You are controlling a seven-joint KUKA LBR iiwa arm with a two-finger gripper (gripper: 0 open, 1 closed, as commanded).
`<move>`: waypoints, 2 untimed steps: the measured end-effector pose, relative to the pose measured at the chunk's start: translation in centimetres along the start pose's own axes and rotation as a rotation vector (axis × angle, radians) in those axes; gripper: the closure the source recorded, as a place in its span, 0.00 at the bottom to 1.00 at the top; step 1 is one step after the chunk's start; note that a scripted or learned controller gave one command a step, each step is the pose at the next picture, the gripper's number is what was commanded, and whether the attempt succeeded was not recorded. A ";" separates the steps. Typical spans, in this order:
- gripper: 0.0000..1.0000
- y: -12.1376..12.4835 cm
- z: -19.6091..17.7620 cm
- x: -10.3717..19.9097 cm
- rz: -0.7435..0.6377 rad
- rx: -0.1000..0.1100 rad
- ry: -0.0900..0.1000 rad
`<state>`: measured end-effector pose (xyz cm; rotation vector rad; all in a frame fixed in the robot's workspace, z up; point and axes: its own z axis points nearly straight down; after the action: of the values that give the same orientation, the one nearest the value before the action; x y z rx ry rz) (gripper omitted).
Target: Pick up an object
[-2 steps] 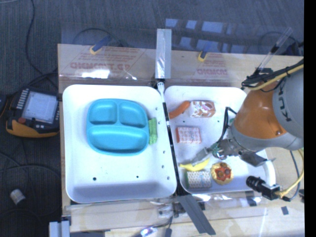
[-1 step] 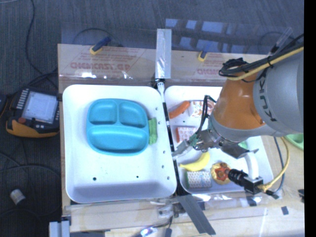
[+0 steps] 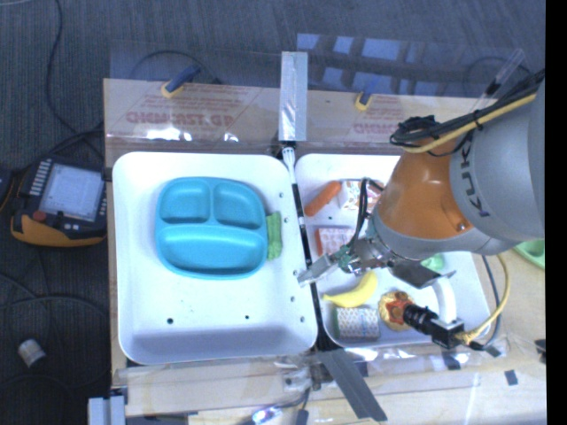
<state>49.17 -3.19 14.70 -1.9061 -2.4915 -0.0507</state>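
looking down on your bench, you see the grey kuka arm with its orange band (image 3: 423, 204) reaching in from the right and covering much of the right shallow white bin (image 3: 324, 326). the left shallow white bin (image 3: 204, 321) holds a large blue plastic divided plate (image 3: 213, 226) with a small green piece (image 3: 274, 235) touching its right edge. your gripper (image 3: 341, 262) sits low over the right bin's left side, near the wall between the bins; you cannot tell how far its fingers are spread or whether anything is between them. just beside it lies a yellow banana-shaped toy (image 3: 352, 293), with a grey mesh-patterned cylinder (image 3: 358, 324) below it and an orange carrot-shaped toy (image 3: 321, 197) up near the bin's top.
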 end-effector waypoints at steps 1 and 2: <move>0.00 0.0 0.0 0.0 0.000 0.000 0.000; 1.00 0.5 -0.8 2.3 -0.032 0.006 0.032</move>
<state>49.09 -0.90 15.56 -1.8482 -2.4981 -0.0729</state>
